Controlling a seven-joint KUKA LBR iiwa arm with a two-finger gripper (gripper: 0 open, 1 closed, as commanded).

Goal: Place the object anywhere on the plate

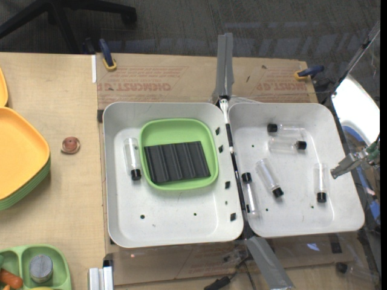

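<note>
A green square plate (176, 125) lies in the left bin (175, 222), and a dark grey ribbed block (175, 162) rests flat on it. Just left of the plate a clear vial with a black cap (131, 157) lies on the bin floor. The right bin (296, 219) holds several more clear, black-capped vials, among them one at its middle (268, 177) and one near its right wall (318, 182). My gripper (340, 170) reaches in over the right bin's right rim, close to that right-hand vial. Nothing is visibly in its grasp.
A metal divider bar (224, 71) runs between the bins at the back. On the bench to the left are stacked yellow plates (21, 156), a small red knob (71, 144) and a green tray (30, 267). Clamps (107, 59) hold the cardboard backing.
</note>
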